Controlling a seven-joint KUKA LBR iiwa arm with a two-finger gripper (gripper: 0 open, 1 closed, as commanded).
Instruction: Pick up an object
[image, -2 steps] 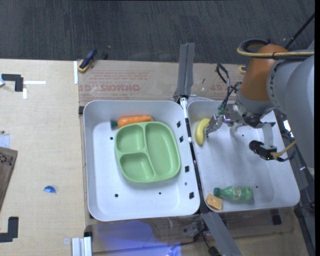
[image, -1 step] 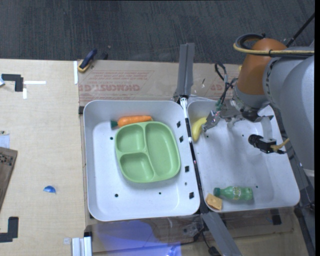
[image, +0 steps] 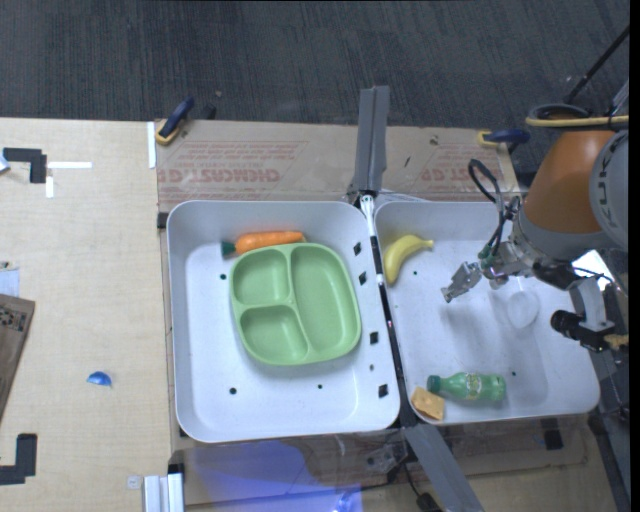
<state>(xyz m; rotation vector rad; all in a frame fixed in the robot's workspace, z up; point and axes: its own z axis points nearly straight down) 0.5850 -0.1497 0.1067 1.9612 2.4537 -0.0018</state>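
The end effector (image: 462, 283) is seen low over the right bin (image: 560, 400); whether it is wide or narrow cannot be told. A banana (image: 404, 254) lies just left of it, a green bottle (image: 470, 387) below it.
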